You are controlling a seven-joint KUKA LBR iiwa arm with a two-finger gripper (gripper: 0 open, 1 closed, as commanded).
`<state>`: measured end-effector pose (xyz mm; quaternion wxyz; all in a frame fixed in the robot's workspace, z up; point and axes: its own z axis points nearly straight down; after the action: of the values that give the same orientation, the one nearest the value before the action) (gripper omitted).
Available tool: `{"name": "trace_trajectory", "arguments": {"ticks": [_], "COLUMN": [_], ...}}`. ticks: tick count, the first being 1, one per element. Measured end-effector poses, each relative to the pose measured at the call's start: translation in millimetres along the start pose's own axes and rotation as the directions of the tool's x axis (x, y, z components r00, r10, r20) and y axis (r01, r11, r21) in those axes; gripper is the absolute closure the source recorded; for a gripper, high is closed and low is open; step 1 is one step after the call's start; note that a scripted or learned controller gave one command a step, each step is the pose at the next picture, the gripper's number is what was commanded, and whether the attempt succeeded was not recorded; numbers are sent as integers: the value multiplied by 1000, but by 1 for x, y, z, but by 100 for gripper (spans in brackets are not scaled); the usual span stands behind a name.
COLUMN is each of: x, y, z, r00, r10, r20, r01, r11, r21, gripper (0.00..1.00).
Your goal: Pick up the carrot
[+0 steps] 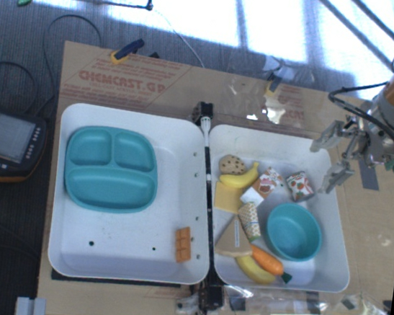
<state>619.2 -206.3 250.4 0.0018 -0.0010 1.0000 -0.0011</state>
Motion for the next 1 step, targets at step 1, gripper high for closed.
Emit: {"name": "trace_trajectory", "arguments": {"ticks": [1], "x": [-43], "y": [41], "z": [-61], "r00": [992], "r10": [127], "r20": [7], "r01": [-127], "r11": [992], "r21": [-2], "gripper": [0]}}
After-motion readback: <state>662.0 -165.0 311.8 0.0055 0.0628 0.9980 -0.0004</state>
